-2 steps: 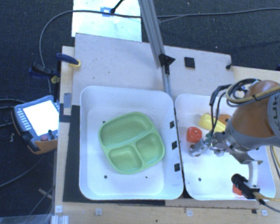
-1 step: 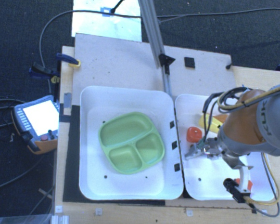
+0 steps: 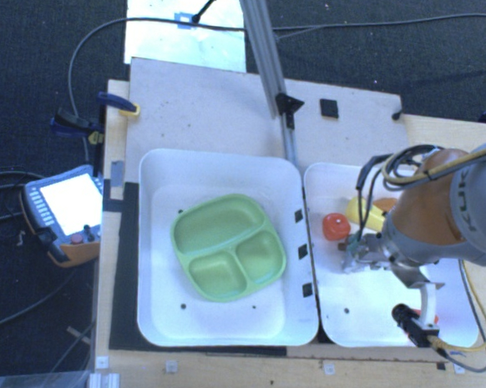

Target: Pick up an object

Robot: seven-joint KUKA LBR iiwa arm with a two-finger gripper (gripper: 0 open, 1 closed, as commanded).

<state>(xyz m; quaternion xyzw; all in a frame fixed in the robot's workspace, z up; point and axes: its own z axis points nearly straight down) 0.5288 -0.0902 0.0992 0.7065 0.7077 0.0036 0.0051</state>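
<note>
Worktop [image 3: 232,117]: a pale, speckled board carrying two shallow white bins side by side, with dark carpet around it.
Left bin [image 3: 154,308]: a white, square, shallow tray holding a light green plastic divided plate [image 3: 228,246] with three compartments, lying flat near the bin's middle and turned a little askew.
Right bin [image 3: 359,319]: a white shallow tray touching the left bin along their shared edge, with small black clips along that seam.
Red object [image 3: 336,226]: a small, round, orange-red item lying in the right bin, at about ten o'clock from that bin's centre, near the shared edge.
Yellow object [image 3: 365,214]: a yellow item just beside the red one, at its two o'clock, partly hidden by the arm; its shape is hard to make out, possibly a curved piece of toy fruit.
Arm [image 3: 451,209]: grey with an orange band, reaching in from three o'clock over the right bin, with black cables looped above the wrist.
Pincer [image 3: 353,258]: low over the right bin floor, at about five o'clock from the red object and near it without clearly touching it. The fingers are blurred and small, so I cannot tell whether they stand wide or narrow, and nothing is seen between them.
Handheld control pendant [image 3: 64,213]: a grey and orange unit with a bright screen, lying on the carpet at nine o'clock from the left bin.
</note>
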